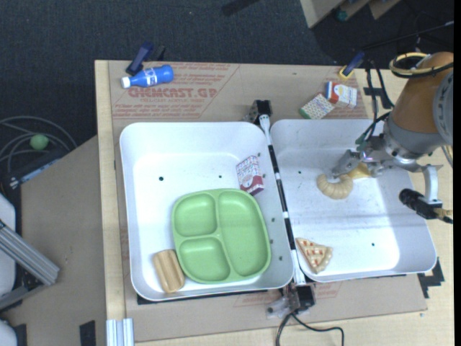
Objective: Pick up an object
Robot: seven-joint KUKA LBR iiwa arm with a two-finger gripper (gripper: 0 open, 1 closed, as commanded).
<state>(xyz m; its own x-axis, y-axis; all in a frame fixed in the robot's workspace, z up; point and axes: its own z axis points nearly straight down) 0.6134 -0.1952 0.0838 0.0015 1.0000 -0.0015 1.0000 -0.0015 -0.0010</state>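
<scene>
- Camera view: I have the gripper (351, 166) down inside the right bin (389, 247), in its upper middle, with the arm (421, 114) coming in from the right edge.
- The nearest thing to it is a pale, ridged, crescent-shaped pastry (336, 186), lying on the bin floor just below and to the left of the fingertips. Its upper edge looks to be touching or all but touching them.
- I cannot tell whether the fingers are apart or together; they merge with the wrist hardware and the pastry's top edge at this slant, and I see nothing clearly between them.
- The pastry's long axis runs roughly left to right across the bin, curving upward at its right end toward the gripper. By my reading, the fingers would need to shift slightly down-left to straddle it across its short width.
- Other candidates lie farther off: a waffle slice (314, 254) at the bin's lower left corner, well apart from the gripper.
- In the left bin (144, 164) sit a green divided plate (220, 235), a tan bread stick (168, 269) and a red-and-white packet (250, 174), all across the divider.
</scene>
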